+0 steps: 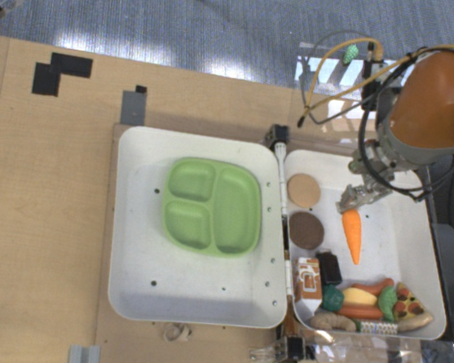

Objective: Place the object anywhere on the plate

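While the green plate (210, 206) waits in the left bin (128, 288), the carrot (353, 235) lies in the right bin (435, 260), past the food heap (364, 303). A good grasp would cross its thick end squarely. At that end sits the gripper (357, 197); how its jaws stand I cannot tell.

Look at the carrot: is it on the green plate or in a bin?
In a bin. The carrot lies in the right bin, just below the pincer; the green plate sits in the left bin.
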